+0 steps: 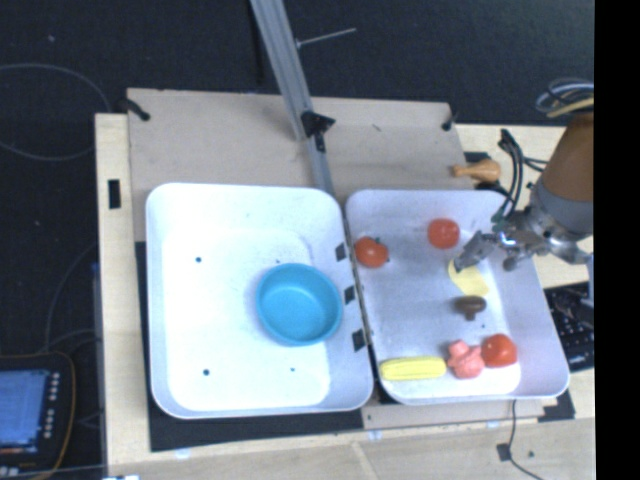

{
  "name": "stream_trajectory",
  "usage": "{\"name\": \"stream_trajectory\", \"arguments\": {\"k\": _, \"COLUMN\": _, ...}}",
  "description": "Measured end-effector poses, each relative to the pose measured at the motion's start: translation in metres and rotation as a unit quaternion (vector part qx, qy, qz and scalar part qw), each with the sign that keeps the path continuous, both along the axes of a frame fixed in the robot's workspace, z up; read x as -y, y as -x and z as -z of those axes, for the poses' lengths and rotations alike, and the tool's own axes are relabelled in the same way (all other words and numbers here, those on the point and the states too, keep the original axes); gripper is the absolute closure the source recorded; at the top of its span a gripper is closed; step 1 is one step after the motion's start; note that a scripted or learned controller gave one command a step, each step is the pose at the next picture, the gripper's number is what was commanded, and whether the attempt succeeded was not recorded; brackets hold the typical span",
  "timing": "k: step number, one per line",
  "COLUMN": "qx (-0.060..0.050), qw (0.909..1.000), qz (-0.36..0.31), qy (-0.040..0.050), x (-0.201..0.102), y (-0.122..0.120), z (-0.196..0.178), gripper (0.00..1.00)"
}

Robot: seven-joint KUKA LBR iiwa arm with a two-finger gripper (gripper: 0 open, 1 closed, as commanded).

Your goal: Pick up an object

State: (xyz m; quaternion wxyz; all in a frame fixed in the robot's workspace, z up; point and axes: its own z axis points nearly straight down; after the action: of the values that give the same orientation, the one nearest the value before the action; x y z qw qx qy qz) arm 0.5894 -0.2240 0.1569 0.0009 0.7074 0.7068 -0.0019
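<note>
Yellow corn (412, 369) lies nearest; arm (572, 173) slants over right bin (530, 368), jaws' (487, 253) state unclear.

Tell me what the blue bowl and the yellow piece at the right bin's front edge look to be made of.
Blue bowl: likely plastic, smooth, uniform colour with a soft sheen along its rim. Yellow piece: probably moulded plastic or rubber toy food, with even colour and rounded ends; too small to tell which.
</note>
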Motion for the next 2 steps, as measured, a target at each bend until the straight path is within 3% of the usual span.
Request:
{"name": "stream_trajectory", "arguments": {"k": 1, "qx": 0.0, "qw": 1.0, "qz": 0.002, "qy": -0.0002, "x": 0.002, "y": 0.0, "z": 0.053, "gripper": 0.0}}
{"name": "stream_trajectory", "arguments": {"k": 2, "qx": 0.007, "qw": 1.0, "qz": 0.003, "qy": 0.0008, "x": 0.002, "y": -0.003, "z": 0.036, "gripper": 1.0}}
